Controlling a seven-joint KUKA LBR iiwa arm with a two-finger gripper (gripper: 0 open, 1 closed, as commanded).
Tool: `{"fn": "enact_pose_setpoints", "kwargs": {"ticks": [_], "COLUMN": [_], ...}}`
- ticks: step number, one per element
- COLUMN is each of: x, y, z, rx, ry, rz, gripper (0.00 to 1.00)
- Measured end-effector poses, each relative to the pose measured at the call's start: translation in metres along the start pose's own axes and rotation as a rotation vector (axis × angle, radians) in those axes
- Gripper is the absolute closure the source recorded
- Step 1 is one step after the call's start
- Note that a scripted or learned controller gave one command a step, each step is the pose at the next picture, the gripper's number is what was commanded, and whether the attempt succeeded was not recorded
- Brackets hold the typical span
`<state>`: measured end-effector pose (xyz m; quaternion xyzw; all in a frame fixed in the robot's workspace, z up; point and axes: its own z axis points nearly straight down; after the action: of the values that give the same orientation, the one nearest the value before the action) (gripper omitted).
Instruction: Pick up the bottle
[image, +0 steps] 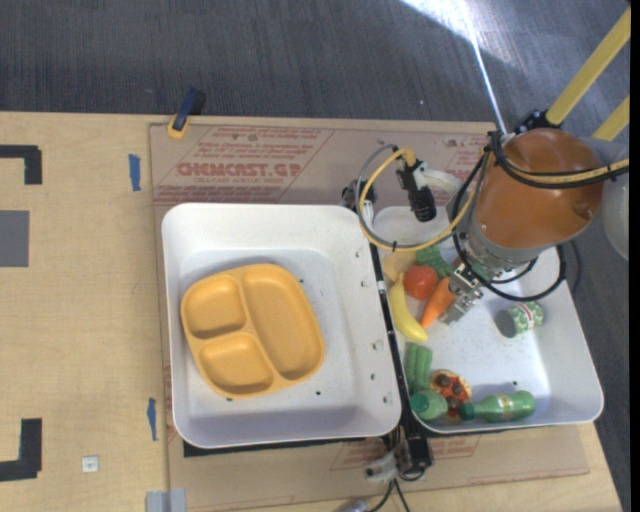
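The bottle (503, 405) is green with a yellowish label and lies on its side along the front wall of the right bin (575, 375). My gripper (458, 297) hangs below the arm's orange band (535, 190), low over the back left part of that bin. It is right beside an orange carrot (434, 303), well behind and to the left of the bottle. The arm's wrist covers much of the gripper from above.
A banana (405, 315), a red toy (420, 281) and green pieces (417, 364) crowd the right bin's left side. A pizza slice (451, 385) lies by the bottle's neck, and a small green can (522, 318) sits to the right. A yellow divided plate (252, 327) rests in the left bin (190, 235).
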<state>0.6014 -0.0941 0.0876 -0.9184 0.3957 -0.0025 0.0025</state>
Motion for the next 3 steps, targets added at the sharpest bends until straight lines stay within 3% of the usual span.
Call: {"fn": "enact_pose_setpoints", "kwargs": {"ticks": [1, 2, 3], "x": [-0.024, -0.006, 0.012], "y": [0.024, 0.074, 0.011], "z": [0.0, 0.0, 0.0], "rx": [-0.001, -0.004, -0.001], "ry": [0.0, -0.002, -0.001], "rz": [-0.1, -0.334, -0.365], "gripper": [1.0, 1.0, 1.0]}}
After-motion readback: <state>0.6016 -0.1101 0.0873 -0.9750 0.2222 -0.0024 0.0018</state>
